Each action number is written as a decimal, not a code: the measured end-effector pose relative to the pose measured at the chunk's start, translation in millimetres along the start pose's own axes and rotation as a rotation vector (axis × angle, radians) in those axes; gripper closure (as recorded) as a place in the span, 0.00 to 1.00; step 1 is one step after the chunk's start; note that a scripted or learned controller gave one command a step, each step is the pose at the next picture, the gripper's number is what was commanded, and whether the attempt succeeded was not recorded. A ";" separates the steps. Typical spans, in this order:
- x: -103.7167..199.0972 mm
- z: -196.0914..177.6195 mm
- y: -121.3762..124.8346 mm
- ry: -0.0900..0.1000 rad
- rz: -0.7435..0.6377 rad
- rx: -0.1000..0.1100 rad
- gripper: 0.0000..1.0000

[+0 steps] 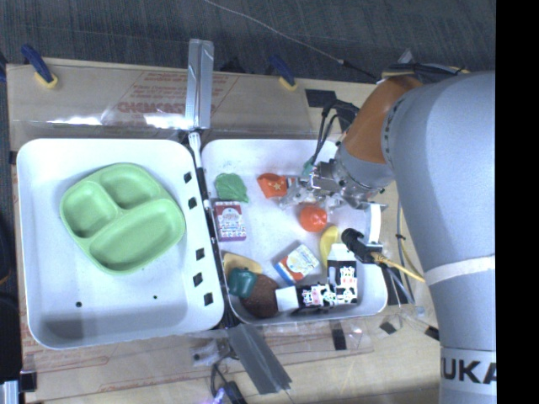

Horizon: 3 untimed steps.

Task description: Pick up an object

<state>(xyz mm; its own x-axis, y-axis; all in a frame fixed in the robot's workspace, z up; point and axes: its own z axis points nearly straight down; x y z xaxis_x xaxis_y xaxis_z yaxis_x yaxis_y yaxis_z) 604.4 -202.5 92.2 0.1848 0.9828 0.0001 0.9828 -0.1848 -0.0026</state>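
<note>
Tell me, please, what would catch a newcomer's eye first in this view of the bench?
Probably the big grey arm with its orange band, reaching in from the right over the right bin. Its gripper sits among a clutter of small things there, close to a red-orange ball. In the left bin, a pale green divided plate lies alone and stands out against the white.

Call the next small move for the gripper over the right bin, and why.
Probably lower straight down a little and close. The gripper sits in the right bin between the red-orange toy and the red ball, with nothing visibly between its fingers. The ball looks nearest and stands apart from the crowded pile along the bin's near edge.
</note>
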 end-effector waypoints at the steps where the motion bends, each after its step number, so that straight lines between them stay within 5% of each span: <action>1: 8.1 0.1 -84.6 0.003 -0.110 0.000 0.00; 2: 37.1 0.8 -1.2 0.001 0.108 0.000 0.00; 3: 35.8 0.9 -59.5 0.000 0.307 0.003 0.00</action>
<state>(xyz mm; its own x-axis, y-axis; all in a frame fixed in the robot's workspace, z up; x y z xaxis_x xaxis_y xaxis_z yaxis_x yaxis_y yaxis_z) 552.5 -156.4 91.4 0.4730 0.8810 -0.0008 0.8810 -0.4730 -0.0057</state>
